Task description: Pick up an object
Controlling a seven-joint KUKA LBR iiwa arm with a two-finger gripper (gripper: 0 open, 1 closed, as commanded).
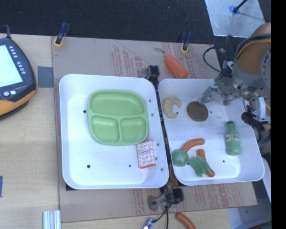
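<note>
Gripper point(219, 93) over right bin point(248, 171), fingers spread wide w/ nothing between, just beside brown cookie point(198, 111).

Robotics lab, wooden bench point(24, 147) with clamped cardboard sheet point(109, 56), two white bins point(71, 175), teach pendant point(7, 78) at left, toy food, loose cables point(212, 56), grey-and-orange arm point(252, 56)

**Wooden bench, cardboard mat, dark floor**

A pale wooden bench point(24, 147) carries a brown cardboard sheet point(114, 56), held at 12 o'clock by two clamps point(61, 34). Beyond lies dark carpet point(109, 6), with a grey floor plate point(233, 11) at 1 o'clock. A control pendant point(7, 78) rests at 9 o'clock. Lighting is even.
</note>
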